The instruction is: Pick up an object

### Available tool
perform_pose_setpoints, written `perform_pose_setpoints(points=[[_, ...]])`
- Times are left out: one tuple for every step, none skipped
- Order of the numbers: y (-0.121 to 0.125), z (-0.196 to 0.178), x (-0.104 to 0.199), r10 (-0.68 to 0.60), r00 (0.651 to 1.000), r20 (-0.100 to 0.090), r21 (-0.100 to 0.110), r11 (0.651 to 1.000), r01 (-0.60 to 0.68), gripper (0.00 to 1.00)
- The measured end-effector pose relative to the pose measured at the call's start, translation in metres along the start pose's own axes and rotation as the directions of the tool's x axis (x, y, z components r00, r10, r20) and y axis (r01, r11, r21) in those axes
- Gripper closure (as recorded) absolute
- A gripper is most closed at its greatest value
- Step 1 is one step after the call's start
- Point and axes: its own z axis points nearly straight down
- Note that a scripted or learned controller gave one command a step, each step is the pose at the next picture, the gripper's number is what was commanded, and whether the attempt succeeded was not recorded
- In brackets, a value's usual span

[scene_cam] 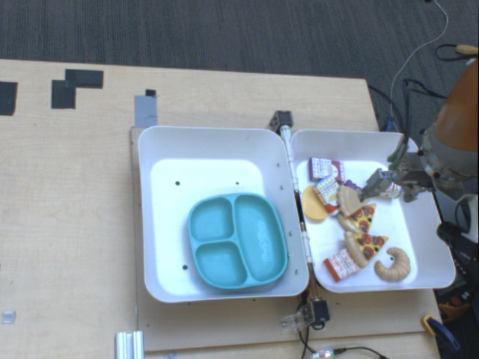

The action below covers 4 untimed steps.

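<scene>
The right bin (430, 223) holds a heap of toy food. There is a purple and white packet (324, 168), a second small packet (327, 190), a yellow disc (313, 205), two pizza slices (364, 217) (373, 241), a tan bread-like piece (348, 199), a red and white packet (340, 264) and a croissant (394, 265). My gripper (373, 186) hangs over the upper middle of this bin, just right of the tan piece and above the upper pizza slice. Nothing visibly sits in it.
A teal divided plate (237, 239) lies in the left bin (168, 170). The ridge between the bins (293, 193) runs just left of the toys. Cables and a clamp (307, 316) sit at the front edge. The arm's orange band (460, 111) is at the far right.
</scene>
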Motion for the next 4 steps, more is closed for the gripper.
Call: perform_pose_setpoints(points=[[0.023, 0.158, -0.009, 0.003, 1.000, 0.000, 0.002, 1.000, -0.003, 0.00], [0.025, 0.147, -0.008, 0.002, 1.000, -0.001, -0.002, 1.000, -0.002, 1.00], [0.005, 0.066, 0.042, 0.000, 1.000, -0.001, -0.002, 1.000, 0.000, 1.00], [0.005, 0.067, 0.041, 0.001, 1.000, 0.000, 0.000, 1.000, -0.001, 0.00]])
